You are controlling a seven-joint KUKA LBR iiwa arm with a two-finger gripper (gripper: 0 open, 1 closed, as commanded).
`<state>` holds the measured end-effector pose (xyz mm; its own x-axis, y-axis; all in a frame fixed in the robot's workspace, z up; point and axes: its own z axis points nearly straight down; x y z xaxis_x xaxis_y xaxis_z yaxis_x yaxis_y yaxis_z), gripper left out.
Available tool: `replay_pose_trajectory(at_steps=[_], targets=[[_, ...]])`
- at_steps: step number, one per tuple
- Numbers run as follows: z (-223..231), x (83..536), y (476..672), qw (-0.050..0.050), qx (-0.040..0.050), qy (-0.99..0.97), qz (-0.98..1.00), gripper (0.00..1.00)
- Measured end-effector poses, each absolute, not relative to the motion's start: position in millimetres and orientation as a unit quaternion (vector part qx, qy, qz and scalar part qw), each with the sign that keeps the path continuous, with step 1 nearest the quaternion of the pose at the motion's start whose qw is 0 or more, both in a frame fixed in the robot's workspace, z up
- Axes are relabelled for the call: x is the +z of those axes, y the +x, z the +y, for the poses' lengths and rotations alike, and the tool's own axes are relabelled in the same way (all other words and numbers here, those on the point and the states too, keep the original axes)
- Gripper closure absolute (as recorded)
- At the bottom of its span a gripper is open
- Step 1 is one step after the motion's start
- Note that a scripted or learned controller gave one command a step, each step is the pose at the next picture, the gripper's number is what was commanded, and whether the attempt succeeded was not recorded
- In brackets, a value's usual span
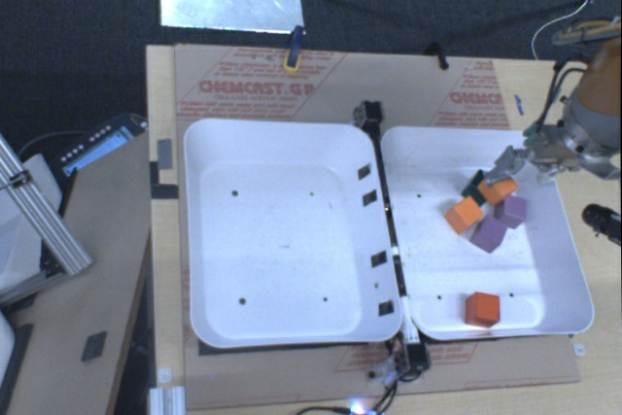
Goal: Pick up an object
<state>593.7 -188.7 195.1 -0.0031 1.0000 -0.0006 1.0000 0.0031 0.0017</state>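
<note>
Robot hand (505, 167) hovers over clustered blocks (483, 212) in the right bin (564, 306); grip state unclear, nothing visibly lifted yet.

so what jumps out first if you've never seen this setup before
The cluster of coloured blocks in the right bin catches the eye: an orange block and two purple blocks bunched together in its upper part. A lone red-orange block sits apart near that bin's front edge. The gripper reaches in from the right, just above the cluster, with a small orange block right at its tip.
</note>
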Motion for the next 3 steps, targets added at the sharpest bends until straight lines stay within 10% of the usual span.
replay_pose_trajectory(at_steps=[1,2,3], targets=[[-203,104,548.5,0.003,0.0014,0.705,0.709,0.0],[-204,112,547.4,0.002,0.0009,0.706,0.708,1.0],[-177,161,572.7,0.003,0.002,0.704,0.71,1.0]])
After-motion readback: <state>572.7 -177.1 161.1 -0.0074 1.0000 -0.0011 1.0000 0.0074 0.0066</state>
